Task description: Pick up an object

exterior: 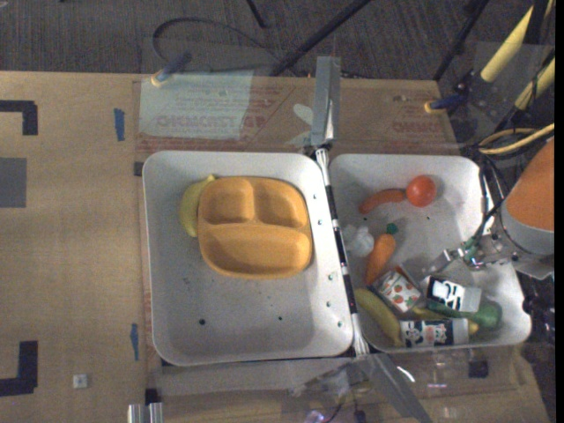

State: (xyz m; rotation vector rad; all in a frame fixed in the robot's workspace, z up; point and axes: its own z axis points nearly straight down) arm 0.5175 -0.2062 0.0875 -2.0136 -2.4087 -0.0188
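Observation:
The right bin (441, 167) holds several toy foods. An orange ball (421, 190) and a curved orange piece (382, 201) lie at its far side. A carrot (382, 254) with a green top sits in the middle, and a small carton (398, 291) lies below it. Along the near wall lie a yellow banana (377, 314), a white bottle with a green cap (462, 298) and a second white bottle (434, 331). My gripper (471, 256) hangs low at the bin's right side, just above the green-capped bottle, with nothing visibly held.
In the left bin (247, 320) an orange divided plate (256, 226) lies partly over a yellow item (189, 208). A crumpled white scrap (359, 239) sits by the divider. The arm's orange band (539, 194) looms over the right bin's right wall.

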